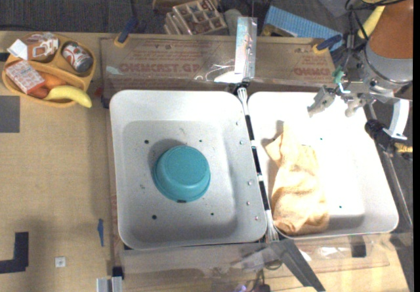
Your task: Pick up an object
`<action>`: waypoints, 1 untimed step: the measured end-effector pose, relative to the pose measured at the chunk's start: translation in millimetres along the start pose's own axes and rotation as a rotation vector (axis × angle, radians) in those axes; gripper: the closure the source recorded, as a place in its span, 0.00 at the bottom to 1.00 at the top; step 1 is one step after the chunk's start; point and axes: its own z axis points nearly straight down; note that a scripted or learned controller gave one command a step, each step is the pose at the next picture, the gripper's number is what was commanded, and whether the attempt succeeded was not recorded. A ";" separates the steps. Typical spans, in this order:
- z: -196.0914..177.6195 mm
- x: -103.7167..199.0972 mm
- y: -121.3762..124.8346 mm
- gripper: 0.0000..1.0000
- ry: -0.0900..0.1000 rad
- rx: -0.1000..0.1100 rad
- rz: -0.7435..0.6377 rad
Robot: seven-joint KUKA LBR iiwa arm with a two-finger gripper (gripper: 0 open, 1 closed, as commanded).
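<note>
2 white bins sat side by side: a teal bowl (182, 172) in the left bin (131, 120), a yellow cloth (296, 186) in the right bin (367, 172). Above its far edge, the end effector (335, 103) hung spread, holding nothing.

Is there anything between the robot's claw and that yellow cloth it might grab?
Nothing visible. The end effector hangs over the far side of the right bin, and the yellow cloth lies in the same bin, nearer the camera, with bare white floor between them.

The bench (52, 172) bears two white bins (125, 153) and perhaps a fruit tray (13, 81)
</note>
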 end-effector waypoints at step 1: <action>134.7 -0.5 -12.8 0.00 -0.001 -0.003 -0.050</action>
